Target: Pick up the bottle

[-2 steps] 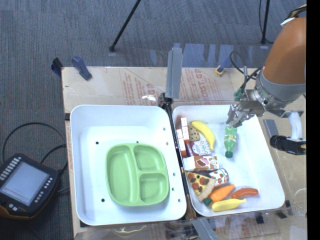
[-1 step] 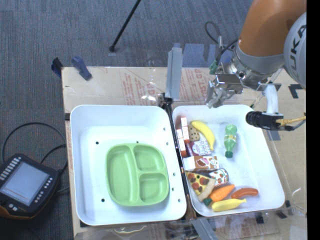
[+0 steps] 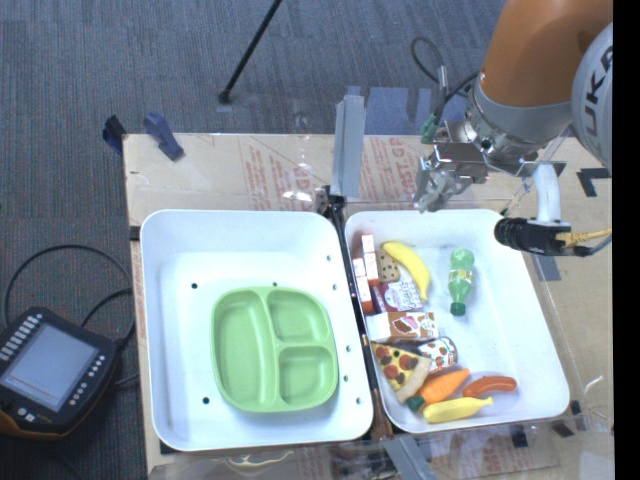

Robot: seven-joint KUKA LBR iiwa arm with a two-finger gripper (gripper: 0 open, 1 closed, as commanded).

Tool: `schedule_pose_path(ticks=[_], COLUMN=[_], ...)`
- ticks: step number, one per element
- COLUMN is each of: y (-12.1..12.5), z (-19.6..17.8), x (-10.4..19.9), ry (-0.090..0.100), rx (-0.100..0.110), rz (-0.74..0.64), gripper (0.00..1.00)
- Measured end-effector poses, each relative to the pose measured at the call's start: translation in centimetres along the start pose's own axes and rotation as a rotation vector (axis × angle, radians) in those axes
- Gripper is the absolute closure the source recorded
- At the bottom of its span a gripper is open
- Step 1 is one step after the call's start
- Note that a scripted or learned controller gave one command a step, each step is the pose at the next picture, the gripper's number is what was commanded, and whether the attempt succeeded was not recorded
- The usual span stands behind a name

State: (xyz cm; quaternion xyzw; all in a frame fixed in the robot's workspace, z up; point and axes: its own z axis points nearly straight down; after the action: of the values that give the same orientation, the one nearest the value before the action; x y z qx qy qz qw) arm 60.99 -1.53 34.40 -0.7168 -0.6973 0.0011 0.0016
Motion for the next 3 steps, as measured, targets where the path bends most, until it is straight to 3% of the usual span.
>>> schedule_pose_path(ticks=[1,2,3], y=[-6.5,-11.7,-13.8], z=[-9.3,-4.3,-9.2], x=[-2.5,10.0,15.1], ry=[-0.002,-0.002,-0.002], rx=[-0.003,-0.001,-0.003], rz=[-0.247,-0.38,-0.563], gripper=[1.0,1.0,1.0])
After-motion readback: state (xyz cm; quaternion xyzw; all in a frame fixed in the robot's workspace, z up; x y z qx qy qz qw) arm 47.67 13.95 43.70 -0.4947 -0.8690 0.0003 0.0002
